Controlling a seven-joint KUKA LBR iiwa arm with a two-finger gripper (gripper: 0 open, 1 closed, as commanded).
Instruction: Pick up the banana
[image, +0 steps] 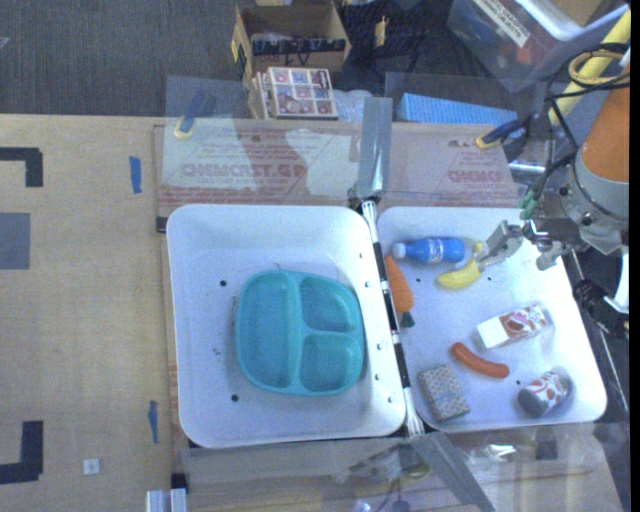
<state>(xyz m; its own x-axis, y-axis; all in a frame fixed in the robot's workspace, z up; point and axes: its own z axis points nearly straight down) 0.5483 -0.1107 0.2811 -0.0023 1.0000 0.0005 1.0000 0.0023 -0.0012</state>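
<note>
Item: banana (461, 277), lying in the right bin (585, 340) toward twelve o'clock, just under the blue bottle (432, 250). Gripper (520, 243) at its three o'clock; jaws' state: cannot tell. Step: approach. Next, I judge: centre over the fruit, descend, close.

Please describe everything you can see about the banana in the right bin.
The banana is small, yellow and curved, probably a plastic toy. It lies flat on the floor of the right bin, near the far wall, just below the blue bottle, which lies on its side. Whether they touch is unclear. The tool is right by the banana's upper right end; the banana is not between its fingers.
</note>
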